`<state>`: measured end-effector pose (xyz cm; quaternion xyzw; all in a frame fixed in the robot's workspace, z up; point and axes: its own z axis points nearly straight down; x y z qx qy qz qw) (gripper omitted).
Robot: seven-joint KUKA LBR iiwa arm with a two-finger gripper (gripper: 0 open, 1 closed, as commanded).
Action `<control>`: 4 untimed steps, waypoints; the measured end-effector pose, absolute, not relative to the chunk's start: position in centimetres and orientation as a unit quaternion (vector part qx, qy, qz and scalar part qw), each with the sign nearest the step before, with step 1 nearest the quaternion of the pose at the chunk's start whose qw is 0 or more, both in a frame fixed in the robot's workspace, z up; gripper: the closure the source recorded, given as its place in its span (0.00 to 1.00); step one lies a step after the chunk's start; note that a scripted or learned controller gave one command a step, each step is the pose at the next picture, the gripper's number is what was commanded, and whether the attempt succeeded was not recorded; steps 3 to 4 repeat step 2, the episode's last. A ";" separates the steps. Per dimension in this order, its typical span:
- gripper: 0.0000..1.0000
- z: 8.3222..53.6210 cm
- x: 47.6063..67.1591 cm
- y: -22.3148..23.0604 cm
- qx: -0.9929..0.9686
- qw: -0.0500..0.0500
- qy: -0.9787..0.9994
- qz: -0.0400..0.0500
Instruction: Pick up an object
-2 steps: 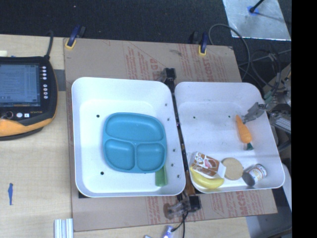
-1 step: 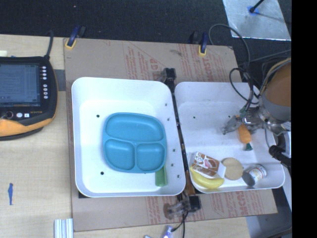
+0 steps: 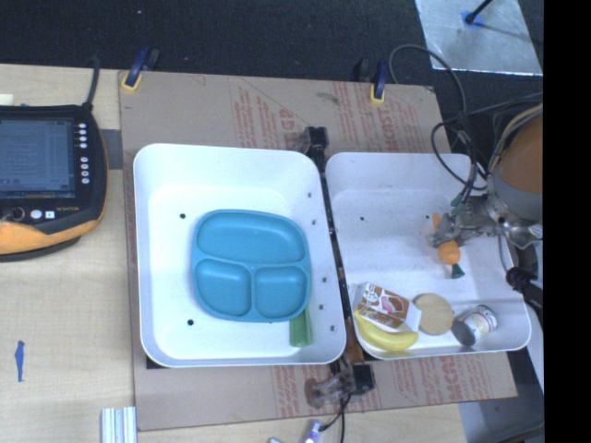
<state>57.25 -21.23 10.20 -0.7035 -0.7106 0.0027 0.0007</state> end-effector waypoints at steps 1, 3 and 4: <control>1.00 9.2 62.7 -15.6 -0.705 0.001 -0.709 0.002; 1.00 13.7 64.3 -11.8 -0.706 0.001 -0.709 0.001; 1.00 13.7 64.3 -11.8 -0.706 0.001 -0.709 0.001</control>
